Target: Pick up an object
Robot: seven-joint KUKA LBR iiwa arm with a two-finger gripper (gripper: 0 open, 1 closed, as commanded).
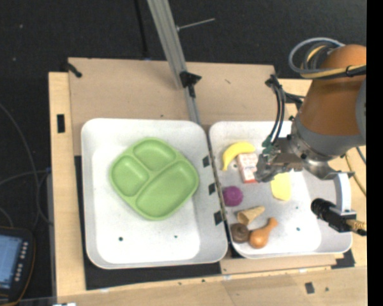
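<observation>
The gripper [265,169] hangs low in the right bin [306,238], just beside a small red-and-white box [247,166]; whether its fingers are apart or together cannot be told. A banana [236,152] lies toward the bin's far left corner, a yellow piece [281,187] sits right of the gripper, and a purple ball [233,196], a cone [250,215] and an orange gourd [262,233] lie nearer its front left corner. The left bin [99,234] carries a green divided plate [154,178].

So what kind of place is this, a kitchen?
Probably a robot lab, not a kitchen. A robot arm reaches over two white bins on a workbench; a green divided plate and toy food like a banana lie in them, with cables around.
</observation>
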